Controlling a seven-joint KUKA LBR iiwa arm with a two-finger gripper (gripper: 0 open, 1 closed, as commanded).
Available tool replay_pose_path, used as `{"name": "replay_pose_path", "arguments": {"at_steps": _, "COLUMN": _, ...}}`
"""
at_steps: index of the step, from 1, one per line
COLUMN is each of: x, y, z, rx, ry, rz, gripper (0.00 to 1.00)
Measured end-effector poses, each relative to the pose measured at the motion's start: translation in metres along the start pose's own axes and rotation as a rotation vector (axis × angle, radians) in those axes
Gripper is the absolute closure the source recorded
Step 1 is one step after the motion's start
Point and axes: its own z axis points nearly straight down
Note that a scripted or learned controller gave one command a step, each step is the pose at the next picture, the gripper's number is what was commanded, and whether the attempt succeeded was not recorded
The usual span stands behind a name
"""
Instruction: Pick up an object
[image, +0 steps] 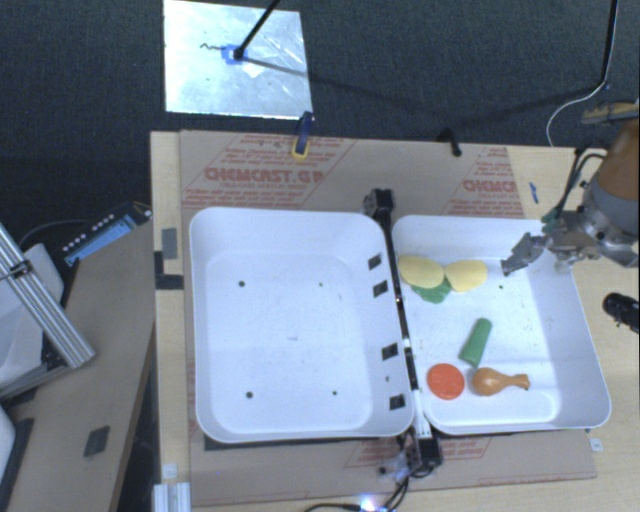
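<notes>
Nearest the camera, at the front of the right bin (585, 400), lie an orange disc (446, 381) and, just beside it on the right, a brown drumstick-shaped toy (497, 380) with its thin end pointing right. Behind these a green cylinder (475, 340) lies tilted, apart from both. Farther back, close to the divider between the bins, two yellow pieces sit side by side: a yellow oval (421, 270) on the left and a yellow lump (466, 275) on the right, with a small green piece (434, 293) tucked under their front edges and touching the oval. The left bin (290, 320) stands beside the right one on a cardboard sheet (265, 165) that covers the counter (110, 300). The arm reaches in from the right, its orange band (624, 158) at the edge of the view, and the gripper (520, 253) hangs over the back right part of the right bin, to the right of the yellow lump and apart from it. Whether the fingers are open or closed I cannot tell; nothing is seen between them.
</notes>
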Motion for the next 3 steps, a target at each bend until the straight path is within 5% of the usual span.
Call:
{"name": "replay_pose_path", "arguments": {"at_steps": 1, "x": 0.066, "y": -0.073, "z": 0.096, "rx": 0.015, "ry": 0.008, "rz": 0.0, "gripper": 0.0}}
{"name": "replay_pose_path", "arguments": {"at_steps": 2, "x": 0.061, "y": -0.068, "z": 0.08, "rx": -0.002, "ry": 0.0, "rz": 0.002, "gripper": 1.0}}
{"name": "replay_pose_path", "arguments": {"at_steps": 3, "x": 0.008, "y": -0.011, "z": -0.096, "rx": -0.021, "ry": -0.009, "rz": 0.0, "gripper": 1.0}}
